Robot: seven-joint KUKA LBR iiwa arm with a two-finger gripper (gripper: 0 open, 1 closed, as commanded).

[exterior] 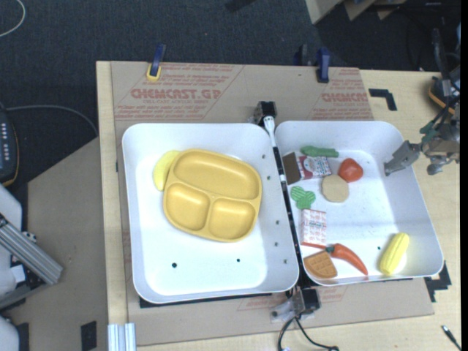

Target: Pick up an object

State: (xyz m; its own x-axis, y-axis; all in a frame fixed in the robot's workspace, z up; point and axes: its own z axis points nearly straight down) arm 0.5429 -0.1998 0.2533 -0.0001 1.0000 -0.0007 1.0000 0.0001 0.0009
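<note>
My gripper (418,161) hangs over the right rim of the right bin (409,203). Its two grey fingers (399,159) stand apart, open, with nothing between them. Lying in this bin are a red tomato (351,170), a tan round biscuit (336,189), a green bean pod (319,152), a green leaf piece (302,195), a brown and red packet (307,167), a white and red packet (314,226), an orange carrot (346,255), a brown bread piece (320,266) and a yellow corn cob (394,253). The tomato is the nearest of them, about a finger's length left of the gripper.
The left bin (146,247) holds a yellow divided plate (212,194) with a yellow piece (162,170) tucked at its left edge. Both bins rest on a cardboard sheet (219,90) held down by clamps (155,68) at the back. Cables (300,335) run off the front edge.
</note>
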